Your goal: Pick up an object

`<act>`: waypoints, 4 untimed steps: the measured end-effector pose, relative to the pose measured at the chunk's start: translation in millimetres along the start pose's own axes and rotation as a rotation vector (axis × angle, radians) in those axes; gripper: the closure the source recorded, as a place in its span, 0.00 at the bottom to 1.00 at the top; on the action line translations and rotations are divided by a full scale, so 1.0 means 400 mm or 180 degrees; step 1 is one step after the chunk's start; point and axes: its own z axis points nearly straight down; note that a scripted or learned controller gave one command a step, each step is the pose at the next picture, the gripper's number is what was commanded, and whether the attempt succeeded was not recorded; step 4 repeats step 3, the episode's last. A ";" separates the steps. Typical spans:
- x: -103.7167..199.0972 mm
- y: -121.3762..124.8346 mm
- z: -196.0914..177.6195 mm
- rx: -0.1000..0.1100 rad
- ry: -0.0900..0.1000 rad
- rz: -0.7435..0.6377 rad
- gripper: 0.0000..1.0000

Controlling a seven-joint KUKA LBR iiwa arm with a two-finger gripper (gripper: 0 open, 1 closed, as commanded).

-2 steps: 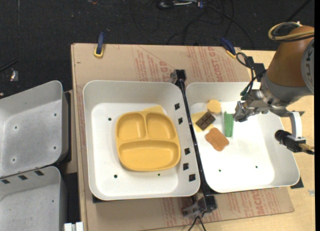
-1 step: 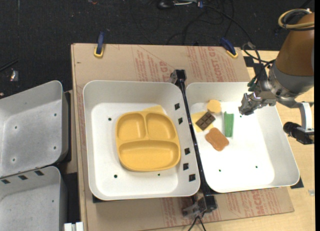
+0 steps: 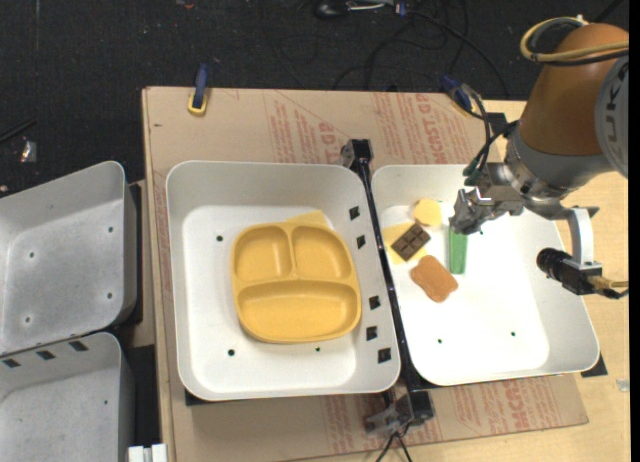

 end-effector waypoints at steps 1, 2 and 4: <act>0.140 -0.038 -0.021 0.0003 0.0002 -0.0004 1.00; 0.260 -0.097 -0.038 0.0007 -0.0001 0.0001 1.00; 0.385 -0.149 0.007 0.0011 -0.0001 0.0000 1.00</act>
